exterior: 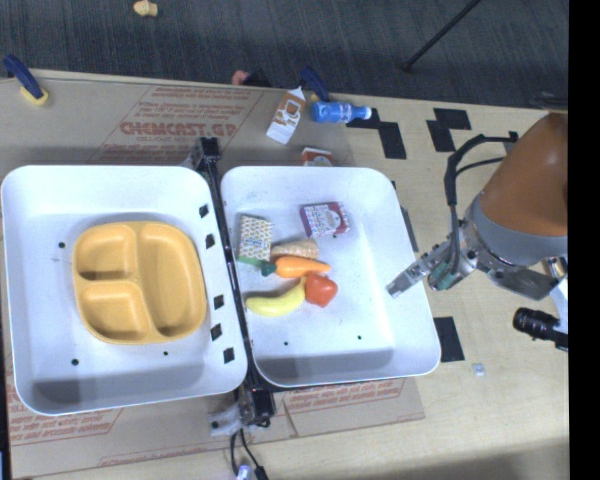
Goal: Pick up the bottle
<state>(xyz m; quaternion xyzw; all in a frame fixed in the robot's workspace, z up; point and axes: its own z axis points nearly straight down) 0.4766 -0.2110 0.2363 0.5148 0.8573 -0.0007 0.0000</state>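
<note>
Camera view, one entry per item. Bottle [337,113]: blue, lying on its side on the surface [480,408] behind the right bin [380,348], outside both bins, its pale cap end pointing right. Small carton [286,115]: white and brown, just left of the bottle, also on the surface. Second small packet [316,156]: orange and white, just outside the right bin's far rim. Right bin contents, clustered near its left half: purple pouch [324,218]; patterned cracker packet [255,237]; toy carrot [302,266]; red toy fruit [321,290] beside it; yellow banana [276,303] at the front of the cluster. Left bin [40,368]: holds a yellow divided tray [138,280] with three compartments. Hand [417,276]: at the right rim of the right bin, well apart from the bottle, pointing left and down toward the bin; nothing lies between its fingers, and whether they are spread or closed I cannot tell. Arm [525,203]: grey with orange band, on the right. Black tape patches [448,339] mark the surface right of the bin.
</note>
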